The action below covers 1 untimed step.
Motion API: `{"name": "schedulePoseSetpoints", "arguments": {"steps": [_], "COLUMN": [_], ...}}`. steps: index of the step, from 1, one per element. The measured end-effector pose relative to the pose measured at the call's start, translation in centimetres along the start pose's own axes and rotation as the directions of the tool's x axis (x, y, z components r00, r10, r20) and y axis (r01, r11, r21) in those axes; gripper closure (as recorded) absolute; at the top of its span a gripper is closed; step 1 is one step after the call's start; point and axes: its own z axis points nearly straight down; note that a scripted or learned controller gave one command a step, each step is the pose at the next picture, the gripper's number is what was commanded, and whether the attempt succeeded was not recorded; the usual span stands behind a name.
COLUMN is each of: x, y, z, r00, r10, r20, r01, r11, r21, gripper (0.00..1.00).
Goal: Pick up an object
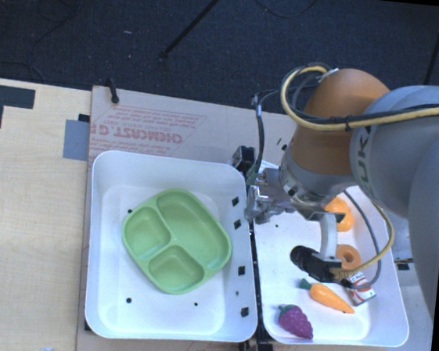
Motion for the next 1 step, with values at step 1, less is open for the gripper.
{"name": "schedulePoseSetpoints", "arguments": {"steps": [1], "x": [5.25], "y": [-0.43], "z": [-0.76], "r00": [1.0], "r10": [0.0], "r20": [0.0], "r01": [0.0], "r11": [1.0], "r21": [0.0], "gripper": [1.0]}}
